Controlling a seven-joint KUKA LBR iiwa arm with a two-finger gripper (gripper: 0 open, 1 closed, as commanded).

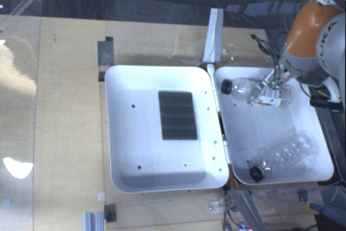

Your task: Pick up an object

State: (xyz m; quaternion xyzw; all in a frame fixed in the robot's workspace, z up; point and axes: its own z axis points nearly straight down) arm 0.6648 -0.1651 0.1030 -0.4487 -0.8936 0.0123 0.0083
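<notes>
A clear plastic bottle [251, 91] with a black cap lies on its side at the back of the right bin [324, 170], cap pointing left. My gripper [274, 83] is low over its right end, by the label, touching or nearly touching it. A second clear bottle [281, 157] with a black cap lies slantwise near that bin's front. In the left bin [124, 165] a flat black ridged block [177, 115] rests near the middle.
The grey arm with its orange band [309, 27] comes in from the upper right over the right bin's back corner. A metal post [213, 35] stands behind the gap between the bins. Wooden bench surrounds both bins.
</notes>
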